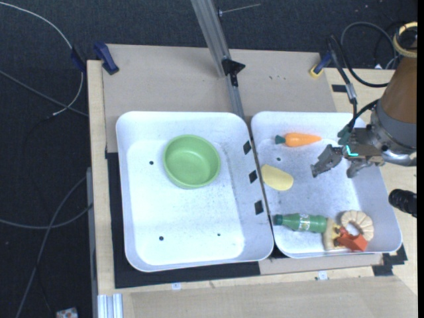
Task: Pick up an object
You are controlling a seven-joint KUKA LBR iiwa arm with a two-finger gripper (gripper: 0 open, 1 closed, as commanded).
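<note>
The right bin (pixel 377 197) holds an orange carrot (pixel 300 139) near its back edge, a yellow lemon-shaped piece (pixel 276 177) by its left wall, a green bottle (pixel 303 222) lying at the front, and a tan ring with a red piece (pixel 351 230) in the front right corner. My gripper (pixel 341 164) hangs over the middle right of this bin, fingers spread open with nothing between them. It is to the right of the lemon piece and below the carrot, apart from both.
A green bowl (pixel 192 161) sits in the left bin (pixel 172 237). A metal pole (pixel 212 25) slants down toward the gap between the bins. Black clips line the divider (pixel 255 177). Cables run at the back right.
</note>
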